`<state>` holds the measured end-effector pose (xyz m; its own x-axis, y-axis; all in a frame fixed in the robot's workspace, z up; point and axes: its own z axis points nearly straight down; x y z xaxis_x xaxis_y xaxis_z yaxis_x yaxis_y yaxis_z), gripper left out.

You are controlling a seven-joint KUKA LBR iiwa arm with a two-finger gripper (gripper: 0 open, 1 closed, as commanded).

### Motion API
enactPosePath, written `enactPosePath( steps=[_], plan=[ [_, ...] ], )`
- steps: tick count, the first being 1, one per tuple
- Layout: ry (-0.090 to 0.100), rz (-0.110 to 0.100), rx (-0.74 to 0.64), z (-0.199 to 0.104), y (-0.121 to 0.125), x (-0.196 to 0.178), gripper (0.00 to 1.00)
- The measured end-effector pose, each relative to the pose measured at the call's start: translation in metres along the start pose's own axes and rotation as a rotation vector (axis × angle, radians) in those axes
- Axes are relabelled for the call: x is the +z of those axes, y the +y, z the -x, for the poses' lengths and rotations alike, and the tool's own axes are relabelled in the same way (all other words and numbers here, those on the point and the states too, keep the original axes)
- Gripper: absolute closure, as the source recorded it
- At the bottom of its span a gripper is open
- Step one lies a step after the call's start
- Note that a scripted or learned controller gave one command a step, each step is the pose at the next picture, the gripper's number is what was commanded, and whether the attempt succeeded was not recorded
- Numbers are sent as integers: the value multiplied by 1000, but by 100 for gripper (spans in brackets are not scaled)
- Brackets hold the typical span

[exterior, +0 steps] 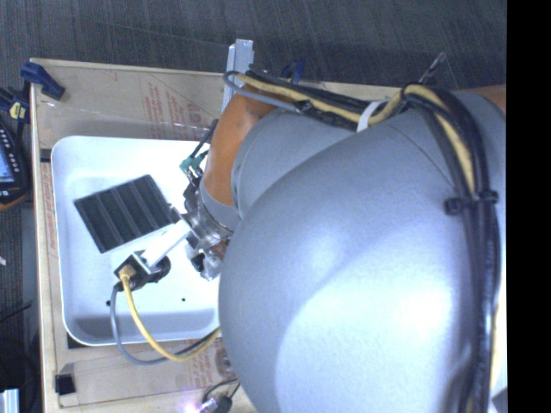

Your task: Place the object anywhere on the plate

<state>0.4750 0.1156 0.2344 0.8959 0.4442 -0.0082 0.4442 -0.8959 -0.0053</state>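
My claw [207, 261] hangs low over the white bin [86, 299]; my own arm masks it, so I cannot tell whether it is apart or together. The black ribbed slab [125, 212], judged the task's piece, lies flat at its ten o'clock, apart, open to approach from above.

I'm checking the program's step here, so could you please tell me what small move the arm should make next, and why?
Probably a short shift toward the view's left, bringing the end effector over the slab. The slab lies flat in the left bin, and the end effector hangs beside its right edge, over bare floor. The arm hides much else.
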Motion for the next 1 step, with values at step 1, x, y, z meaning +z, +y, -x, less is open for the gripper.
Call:
enactPosePath(
  steps=[1],
  plan=[
    [2, 0, -118, -47, 50, 24, 100]
  ],
)
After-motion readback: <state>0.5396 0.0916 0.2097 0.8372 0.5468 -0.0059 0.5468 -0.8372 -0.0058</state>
